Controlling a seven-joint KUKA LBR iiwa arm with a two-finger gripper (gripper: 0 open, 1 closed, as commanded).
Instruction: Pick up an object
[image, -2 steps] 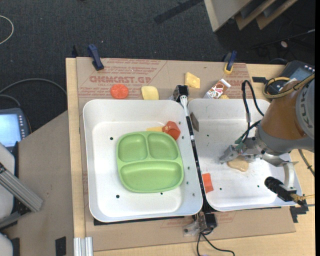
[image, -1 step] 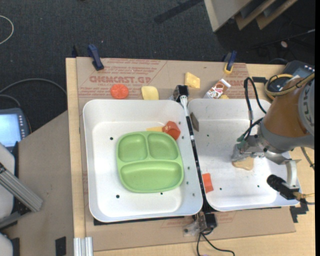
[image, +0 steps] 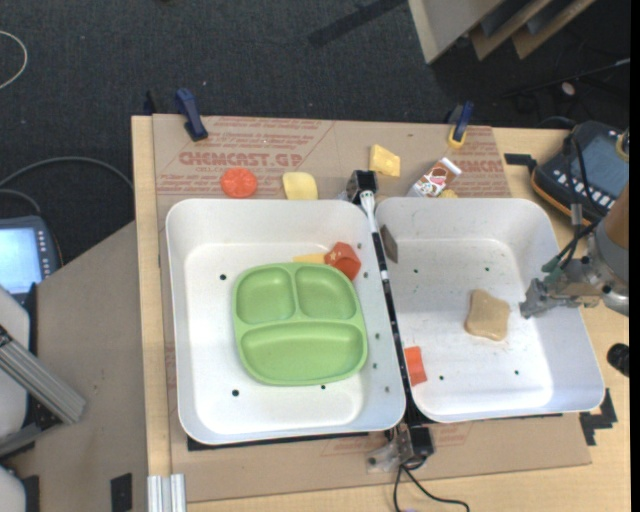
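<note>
I have two white bins side by side on the bench (image: 160, 300). The left bin (image: 195, 330) holds a green divided plate (image: 298, 324) lying flat near its middle, with a small red piece (image: 344, 259) and a pale yellow piece (image: 310, 259) touching the plate's far rim. The right bin (image: 540, 240) holds a tan sponge-like block (image: 488, 316), lying flat a little right of centre, and a small dark piece (image: 388, 245) against its left wall. An orange block (image: 414, 365) sits on the ridge where the two bins meet, toward the near side.

The gripper (image: 532, 302) reaches in over the right bin's right wall, low, with the jaws pointing left toward the tan block. The block lies just beside the jaws, apart from them, not between them. I cannot tell from here whether the jaws are open or closed.

Around the block the bin floor is bare on the left, far and near sides; the right wall is close behind the gripper. Beyond the bins, on the brown board, I see a red disc (image: 239, 182), two yellow pieces (image: 299, 185) and (image: 385, 160), and a small red-and-white packet (image: 435, 179), with blue clamps (image: 190, 113) at the board's far edge.
</note>
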